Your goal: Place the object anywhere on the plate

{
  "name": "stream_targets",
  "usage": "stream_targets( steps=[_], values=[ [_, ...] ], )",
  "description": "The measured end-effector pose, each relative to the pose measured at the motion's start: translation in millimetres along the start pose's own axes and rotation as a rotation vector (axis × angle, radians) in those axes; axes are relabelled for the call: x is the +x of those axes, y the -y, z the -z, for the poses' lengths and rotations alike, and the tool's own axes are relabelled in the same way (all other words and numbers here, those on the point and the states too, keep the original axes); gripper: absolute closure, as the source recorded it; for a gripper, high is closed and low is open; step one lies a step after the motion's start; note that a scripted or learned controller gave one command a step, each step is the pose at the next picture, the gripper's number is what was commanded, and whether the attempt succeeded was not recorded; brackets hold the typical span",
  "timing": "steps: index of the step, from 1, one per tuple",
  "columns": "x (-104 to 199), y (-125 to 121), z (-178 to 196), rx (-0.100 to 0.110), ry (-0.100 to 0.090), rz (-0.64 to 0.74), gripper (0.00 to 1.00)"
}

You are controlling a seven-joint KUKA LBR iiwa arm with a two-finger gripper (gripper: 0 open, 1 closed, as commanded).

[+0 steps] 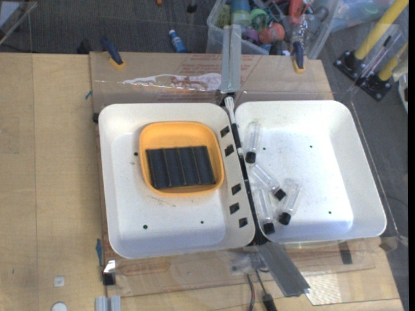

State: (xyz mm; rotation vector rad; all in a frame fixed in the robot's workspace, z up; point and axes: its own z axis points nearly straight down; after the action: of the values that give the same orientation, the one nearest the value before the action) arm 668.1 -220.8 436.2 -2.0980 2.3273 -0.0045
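Observation:
An orange plate (150, 137) sits in the left bin (123, 219), a little toward its back. A black ribbed rectangular object (181, 167) lies flat on the plate, covering most of its middle. In the right bin (337, 173) several clear plastic tubes with black caps (275, 196) lie against the left wall; one more tube (251, 141) lies farther back along the same wall.
A divider with black clips (231, 167) runs between the two bins. A clear tub of colourful items (272, 8) stands behind the bench. A yellow-handled stand (379, 37) is at the back right. Bare wooden bench surface (45, 173) lies left of the bins.

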Motion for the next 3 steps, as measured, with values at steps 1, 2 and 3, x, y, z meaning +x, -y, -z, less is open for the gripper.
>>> stream_targets(
  steps=[1,2,3],
  values=[
    [0.4,-0.2,-0.5,-0.002,0.001,0.315,1.00],
    [-8.9,-1.0,-0.9,-0.003,0.002,0.645,1.00],
    [-5.5,-1.8,-0.8,-0.004,0.004,0.681,1.00]
  ],
)
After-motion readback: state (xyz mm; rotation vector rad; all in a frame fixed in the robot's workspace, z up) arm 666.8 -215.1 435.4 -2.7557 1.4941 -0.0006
